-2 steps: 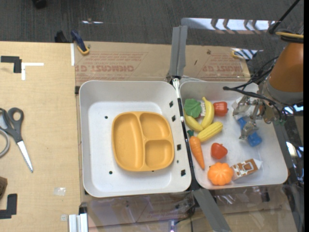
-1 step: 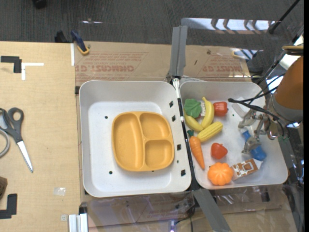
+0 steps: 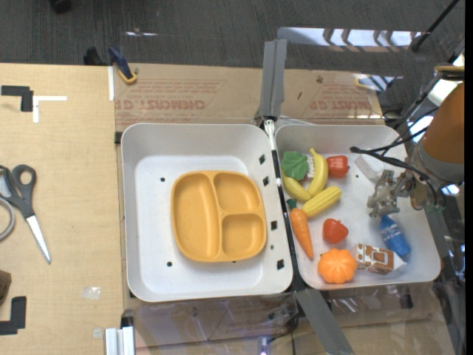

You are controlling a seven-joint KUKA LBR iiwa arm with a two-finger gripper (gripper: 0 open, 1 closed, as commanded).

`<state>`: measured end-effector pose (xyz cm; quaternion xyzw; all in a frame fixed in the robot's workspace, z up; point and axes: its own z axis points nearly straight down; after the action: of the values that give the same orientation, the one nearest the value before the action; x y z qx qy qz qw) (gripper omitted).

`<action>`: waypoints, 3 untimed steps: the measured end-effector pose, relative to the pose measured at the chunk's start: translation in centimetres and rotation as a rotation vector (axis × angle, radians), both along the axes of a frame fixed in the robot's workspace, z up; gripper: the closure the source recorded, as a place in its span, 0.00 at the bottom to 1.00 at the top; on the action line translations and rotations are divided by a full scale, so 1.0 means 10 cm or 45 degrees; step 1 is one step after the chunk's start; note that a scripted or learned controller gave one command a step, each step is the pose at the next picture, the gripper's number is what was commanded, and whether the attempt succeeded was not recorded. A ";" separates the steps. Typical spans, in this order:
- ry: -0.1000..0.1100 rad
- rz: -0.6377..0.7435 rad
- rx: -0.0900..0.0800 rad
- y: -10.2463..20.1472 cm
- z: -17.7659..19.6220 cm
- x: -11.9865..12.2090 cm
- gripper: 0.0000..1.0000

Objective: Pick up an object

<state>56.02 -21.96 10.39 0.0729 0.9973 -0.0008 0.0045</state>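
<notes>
On the right side of the frame, the grey arm with its orange band reaches over the right-hand white bin, and its claw hangs low near the bin's right wall; whether it is open or closed I cannot tell, and nothing can be seen between its parts. Just below the claw lies a blue bottle-like object, and beside that, toward the lower edge of the bin, a small brown-and-white packet.

Toward the left of the same bin sit the toy foods: a green leafy piece, a banana just beside it, a red pepper to the banana's right, a corn cob below, a carrot along the left wall, a small red fruit, and an orange pumpkin-like piece at the bottom.

Left of this, the other white bin holds a yellow divided plate with three compartments. At the far left of the frame, scissors lie on the wooden worktop.
</notes>
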 end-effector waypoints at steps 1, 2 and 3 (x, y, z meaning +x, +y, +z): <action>0.008 -0.219 0.005 0.38 -0.12 -0.79 1.00; 0.005 -0.129 0.002 0.02 0.62 -0.74 1.00; 0.009 -0.582 0.005 0.16 -0.12 -0.63 1.00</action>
<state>49.72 -20.34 9.22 0.2969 0.9549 0.0001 0.0007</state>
